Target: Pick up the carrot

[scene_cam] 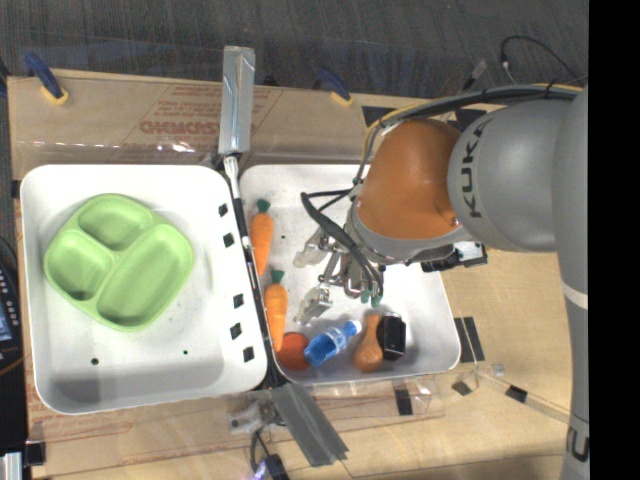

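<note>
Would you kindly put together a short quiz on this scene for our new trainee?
1. True or false: the green three-compartment plate shares a bin with the two carrots.
2. The carrots lie: A. along the wall next to the other bin; B. in the middle of their bin; C. on the plate.
3. Fill in the colour: the gripper hangs over the bin that holds a small ___ bottle.

Key: 1 false, the plate lies alone in the other bin; 2 A; 3 blue.
</note>
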